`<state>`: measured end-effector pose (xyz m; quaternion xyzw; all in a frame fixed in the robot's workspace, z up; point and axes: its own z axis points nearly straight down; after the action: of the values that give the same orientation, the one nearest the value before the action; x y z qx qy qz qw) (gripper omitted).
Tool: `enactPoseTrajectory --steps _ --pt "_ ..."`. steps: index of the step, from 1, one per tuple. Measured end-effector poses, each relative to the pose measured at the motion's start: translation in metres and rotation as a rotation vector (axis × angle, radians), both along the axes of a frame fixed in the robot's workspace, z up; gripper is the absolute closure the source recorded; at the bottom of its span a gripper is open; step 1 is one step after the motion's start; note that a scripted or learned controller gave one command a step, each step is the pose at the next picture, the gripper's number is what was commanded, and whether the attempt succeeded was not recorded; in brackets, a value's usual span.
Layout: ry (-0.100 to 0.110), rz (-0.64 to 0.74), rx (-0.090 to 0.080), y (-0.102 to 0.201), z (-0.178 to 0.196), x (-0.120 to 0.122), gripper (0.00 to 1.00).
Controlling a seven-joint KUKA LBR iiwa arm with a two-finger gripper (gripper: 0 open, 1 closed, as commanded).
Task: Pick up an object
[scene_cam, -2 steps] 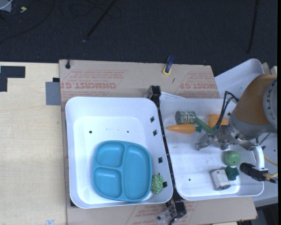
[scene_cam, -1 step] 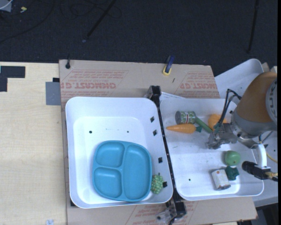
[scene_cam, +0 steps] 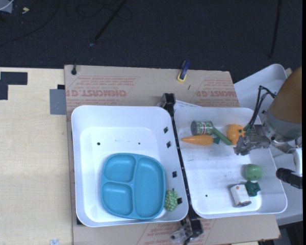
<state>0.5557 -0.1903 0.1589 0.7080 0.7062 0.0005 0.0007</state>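
Tool (scene_cam: 243,146) low in right bin (scene_cam: 214,208) by orange fruit (scene_cam: 234,132), grip state unclear; fruit looks light, slick, round, so pinch across middle

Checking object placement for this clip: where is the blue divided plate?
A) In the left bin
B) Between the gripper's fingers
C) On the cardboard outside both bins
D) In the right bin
A: the plate lies flat on the floor of the left bin, across the divider from the gripper.
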Motion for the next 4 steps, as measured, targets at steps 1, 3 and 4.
enactPoseTrajectory --steps 1,3,4 --pt "-0.001 0.003 0.000 0.010 0.054 0.002 1.00" --pt "0.006 0.005 0.003 0.068 0.064 -0.014 1.00" --pt "0.006 0.005 0.002 0.112 0.061 -0.017 1.00"
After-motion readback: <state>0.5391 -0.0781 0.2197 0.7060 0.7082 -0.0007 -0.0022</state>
